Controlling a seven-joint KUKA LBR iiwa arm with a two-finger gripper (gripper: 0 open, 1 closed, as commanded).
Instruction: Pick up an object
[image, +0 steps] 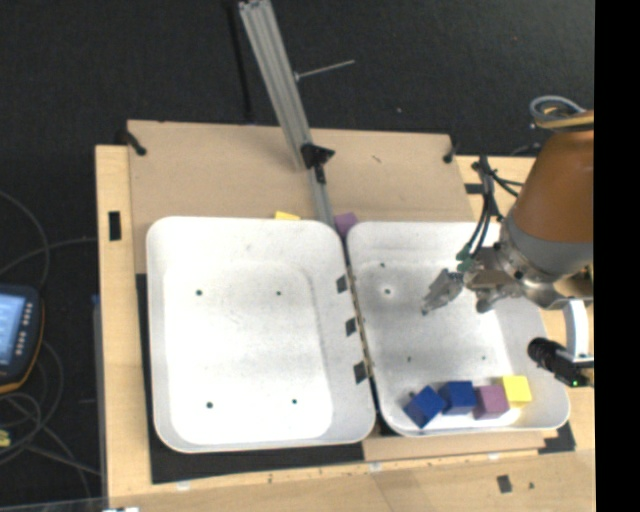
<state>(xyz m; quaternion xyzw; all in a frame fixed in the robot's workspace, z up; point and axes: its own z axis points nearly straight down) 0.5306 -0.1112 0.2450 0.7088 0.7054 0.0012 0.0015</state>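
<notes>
The left bin (250, 330), a shallow white moulded tray with rounded corners and a faintly scuffed floor, lay bare. In the right bin (400, 260), the gripper (462, 293) hung above the middle, its fingers spread apart with nothing between them. Near the front wall sat a row of small matte blocks: dark blue block (425, 405), blue block (459, 396), purple block (491, 399), yellow block (516, 389). The approach seemed in hand; next would come a move toward that row and a descent.
</notes>
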